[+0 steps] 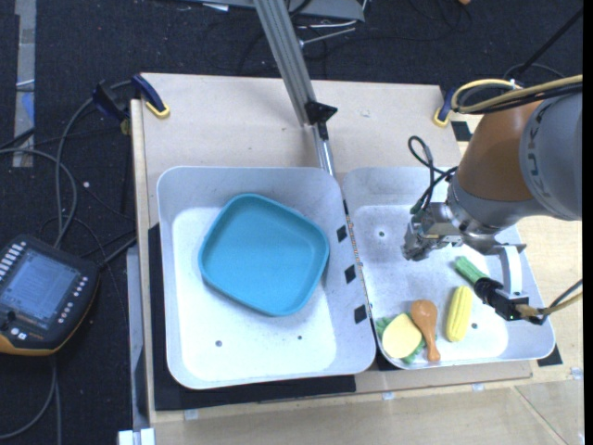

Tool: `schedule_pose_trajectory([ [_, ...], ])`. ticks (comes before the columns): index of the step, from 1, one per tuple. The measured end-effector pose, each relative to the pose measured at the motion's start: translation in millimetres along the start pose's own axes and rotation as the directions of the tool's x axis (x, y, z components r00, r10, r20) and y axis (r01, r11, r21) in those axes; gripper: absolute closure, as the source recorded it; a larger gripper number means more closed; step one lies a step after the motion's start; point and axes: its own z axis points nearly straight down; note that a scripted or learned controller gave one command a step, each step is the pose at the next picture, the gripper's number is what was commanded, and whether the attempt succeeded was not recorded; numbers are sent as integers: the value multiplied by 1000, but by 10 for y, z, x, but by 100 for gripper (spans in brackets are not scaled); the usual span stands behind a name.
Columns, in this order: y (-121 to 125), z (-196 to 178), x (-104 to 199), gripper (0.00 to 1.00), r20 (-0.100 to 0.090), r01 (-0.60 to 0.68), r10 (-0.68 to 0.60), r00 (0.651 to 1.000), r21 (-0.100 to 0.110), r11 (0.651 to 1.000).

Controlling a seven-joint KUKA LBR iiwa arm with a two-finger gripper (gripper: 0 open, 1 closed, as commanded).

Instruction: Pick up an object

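The right bin (371, 213) serves as the landmark here; the gripper (416, 246) hangs over its middle, above bare white floor, and nothing shows between its fingers, though whether they stand apart or together I cannot tell from this slanted view; the likely candidates for picking all lie toward the near edge of that bin; a yellow corn cob (458, 312) lies toward the near right part of it, roughly lengthwise toward the camera, and a green piece (468, 270) lies just beyond the cob, partly under the wrist hardware; toward the near left corner sits a yellow-green rounded piece (402, 336), and touching or nearly touching it on its right is an orange-brown spoon-shaped item (426, 325); across the wall of the right bin, in the neighbouring bin, lies a blue square plate (265, 254); all of these look like plastic toys, so probably light, stiff and smooth enough to slip under a poor pinch; the cob seems the best choice, standing apart from its neighbours, and should be taken across its narrow middle with the fingers astride its long axis; the spoon-shaped item's thin handle offers little to bite on; the plate is wide and shallow, so only its raised rim would give a hold.
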Motion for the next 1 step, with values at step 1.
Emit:
schedule_pose_trajectory([
  [1, -57, -586, -45, 100, 0, 0, 0, 1000, -2, 1000],
])
